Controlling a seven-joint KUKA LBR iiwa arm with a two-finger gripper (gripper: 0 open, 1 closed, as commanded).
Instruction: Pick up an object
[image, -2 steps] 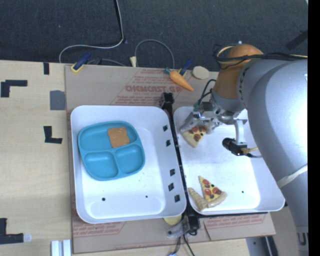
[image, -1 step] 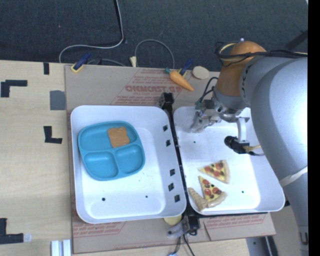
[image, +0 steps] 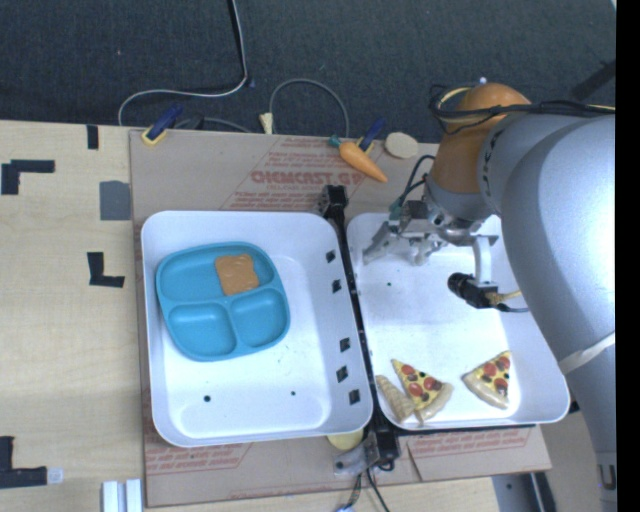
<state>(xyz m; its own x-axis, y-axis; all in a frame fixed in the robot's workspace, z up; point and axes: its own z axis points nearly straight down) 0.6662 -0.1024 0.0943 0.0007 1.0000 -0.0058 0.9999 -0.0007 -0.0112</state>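
Pizza slices (image: 420, 385) down at five o'clock in the right bin (image: 440, 310), well apart from the gripper (image: 400, 240) at twelve; jaws released, grasping nothing.

Robot lab bench, as I see it from my feed.
Two white bins (image: 160, 400) sit on taped cardboard (image: 290, 175), loose cables (image: 240, 60) trail behind, and black marker shapes (image: 100, 270) dot the wooden tabletop.

Two pizza slices lie flat at the right bin's near edge: the left pizza slice (image: 418, 385) beside the right pizza slice (image: 491, 379), slightly apart.

A tan toast square (image: 237, 273) rests in the blue tray's far compartment.
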